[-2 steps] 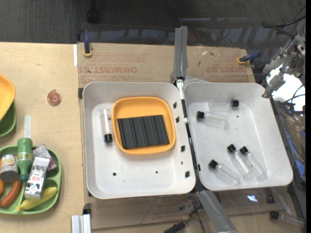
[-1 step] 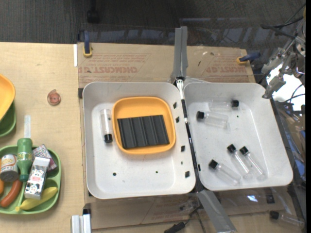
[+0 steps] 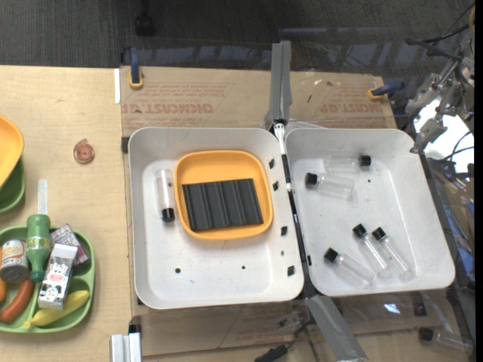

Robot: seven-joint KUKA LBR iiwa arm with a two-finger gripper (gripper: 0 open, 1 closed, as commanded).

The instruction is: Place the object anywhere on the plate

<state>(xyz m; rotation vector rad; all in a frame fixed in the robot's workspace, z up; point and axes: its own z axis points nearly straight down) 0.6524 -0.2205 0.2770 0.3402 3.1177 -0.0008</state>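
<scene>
**Vial beside the plate**

A clear, black-capped vial (image 3: 164, 194) lies in the left bin (image 3: 219, 281), just left of the orange plate (image 3: 223, 163); a black ribbed pad (image 3: 223, 204) rests on the plate; my own grip I cannot tell.

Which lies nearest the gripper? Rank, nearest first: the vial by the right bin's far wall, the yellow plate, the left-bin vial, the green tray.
Measured from the gripper at the right bin's far right corner:
1. Far-wall vial, right bin.
2. Yellow plate, left bin.
3. Left-bin vial, just left of the plate.
4. Green tray, on the bench at far left.
</scene>
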